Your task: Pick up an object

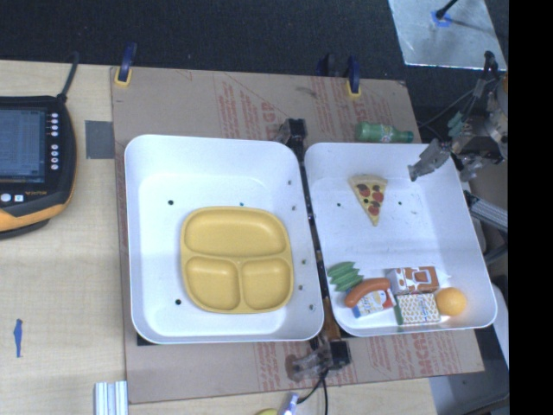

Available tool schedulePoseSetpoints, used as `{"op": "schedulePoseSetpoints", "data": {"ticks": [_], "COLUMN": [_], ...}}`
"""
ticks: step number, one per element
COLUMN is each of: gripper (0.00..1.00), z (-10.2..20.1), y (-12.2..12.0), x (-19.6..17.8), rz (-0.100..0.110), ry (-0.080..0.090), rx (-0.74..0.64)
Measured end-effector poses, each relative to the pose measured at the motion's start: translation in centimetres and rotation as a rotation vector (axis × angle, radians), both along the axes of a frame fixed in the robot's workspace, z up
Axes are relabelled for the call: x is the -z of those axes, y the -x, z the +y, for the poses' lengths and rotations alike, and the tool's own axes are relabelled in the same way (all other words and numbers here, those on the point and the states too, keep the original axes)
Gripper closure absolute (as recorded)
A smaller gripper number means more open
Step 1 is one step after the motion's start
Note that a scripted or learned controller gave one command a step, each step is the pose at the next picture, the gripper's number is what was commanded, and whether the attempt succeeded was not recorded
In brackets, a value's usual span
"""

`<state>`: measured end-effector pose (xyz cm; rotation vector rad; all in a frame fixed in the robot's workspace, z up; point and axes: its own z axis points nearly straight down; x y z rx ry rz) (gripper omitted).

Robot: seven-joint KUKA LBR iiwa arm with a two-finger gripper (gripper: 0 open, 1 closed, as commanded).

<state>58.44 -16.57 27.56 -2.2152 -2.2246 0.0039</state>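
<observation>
Camera view: gripper [426,164] at the upper right edge of the right bin [449,214], low over the rim, carrying nothing visible; finger spread impossible to tell at this size. Pizza slice [370,197] lying flat and alone in the upper middle of that bin, near the gripper but apart from it. Along the bin's near wall, a crowded row: green pods [344,274], hot dog [366,290], two small boxes [416,294], orange [449,302], most touching or just beside one another. Left bin [155,232] bearing a yellow divided tray [235,258]. Green bottle [384,132] outside the bins, on the cardboard just behind the right one.

Likely trouble from here: pizza slice thin and flat against the floor, so easy for fingers to skid over or pinch shut above it. Near-wall cluster tight, so prone to nudging a neighbour or catching two things together. Orange round, apt to roll off. Start so close to the rim, some risk of clipping the bin wall on descent.
</observation>
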Motion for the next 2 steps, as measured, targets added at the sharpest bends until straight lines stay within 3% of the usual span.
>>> {"op": "schedulePoseSetpoints", "data": {"ticks": [1,2], "gripper": [0.0,0.0], "z": [1.8,4.0], "y": [-3.4,-6.6], "x": [11.8,18.5], "rz": [0.004,0.001], "ry": [0.0,0.001], "rx": [-0.001,-0.001]}}
